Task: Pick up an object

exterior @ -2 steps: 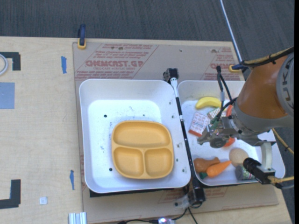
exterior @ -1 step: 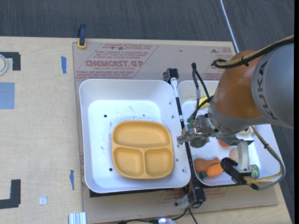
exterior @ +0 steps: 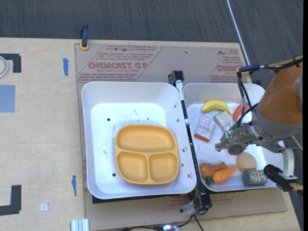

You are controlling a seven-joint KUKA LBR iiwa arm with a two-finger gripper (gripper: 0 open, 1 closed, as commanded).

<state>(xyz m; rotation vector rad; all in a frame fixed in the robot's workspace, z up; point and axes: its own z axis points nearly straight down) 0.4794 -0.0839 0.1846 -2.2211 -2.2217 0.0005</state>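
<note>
- The right bin (exterior: 195, 96) is white, smooth plastic with low walls and round corners. It sits on the pale wood tabletop (exterior: 38, 143).
- The hand (exterior: 230, 142) is grey metal and hangs low over the middle of the right bin. I cannot tell how its fingers are set or if they hold a thing.
- A yellow banana (exterior: 215, 105) lies near the back wall of the right bin. It is smooth and curved, and its long way runs side to side.
- A flat red and white card (exterior: 205, 128) lies near the right bin's left wall, tilted a bit.
- A small checked packet (exterior: 223, 120) lies between the card and the hand.
- An orange carrot (exterior: 224, 173) lies near the front wall of the right bin. Its long way runs side to side, a bit slanted, with the thin tip to the right.
- A brown pear shape (exterior: 211, 168) touches the carrot on its left.
- A tan, round, egg-like lump (exterior: 246, 161) sits just right of the carrot.
- A small can (exterior: 254, 178) lies on its side at the right bin's front right.
- The left bin (exterior: 96, 129), just beside the right bin, holds a smooth yellow tray (exterior: 146, 154) with three dips.
</note>
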